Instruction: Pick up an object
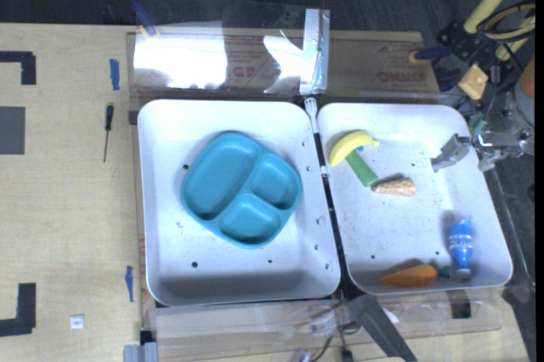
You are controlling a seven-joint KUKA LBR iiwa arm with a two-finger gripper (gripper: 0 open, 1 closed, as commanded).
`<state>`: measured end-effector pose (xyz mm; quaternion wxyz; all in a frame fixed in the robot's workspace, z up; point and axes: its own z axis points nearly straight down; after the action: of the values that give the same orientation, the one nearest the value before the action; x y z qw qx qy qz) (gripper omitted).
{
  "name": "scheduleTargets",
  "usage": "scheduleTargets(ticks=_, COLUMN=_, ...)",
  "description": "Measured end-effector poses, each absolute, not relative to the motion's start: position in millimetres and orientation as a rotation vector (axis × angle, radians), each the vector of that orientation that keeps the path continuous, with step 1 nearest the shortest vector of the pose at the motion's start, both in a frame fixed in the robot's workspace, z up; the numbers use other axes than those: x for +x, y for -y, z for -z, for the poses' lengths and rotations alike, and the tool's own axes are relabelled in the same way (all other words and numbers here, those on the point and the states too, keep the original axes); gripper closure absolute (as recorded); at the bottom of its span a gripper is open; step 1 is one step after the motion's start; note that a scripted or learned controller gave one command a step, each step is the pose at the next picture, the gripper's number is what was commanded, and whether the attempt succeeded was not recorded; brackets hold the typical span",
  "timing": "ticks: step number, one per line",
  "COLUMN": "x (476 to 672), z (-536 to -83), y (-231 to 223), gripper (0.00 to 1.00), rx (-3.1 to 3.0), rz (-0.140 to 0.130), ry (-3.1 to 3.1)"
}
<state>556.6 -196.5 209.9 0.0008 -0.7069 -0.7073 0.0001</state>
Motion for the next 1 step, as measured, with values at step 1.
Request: scheduleTargets(ticks=1, x=572.8, z=-150.3, y=129.8, gripper=0.00, rx=-2.227, rz=-0.003, ry=2.208)
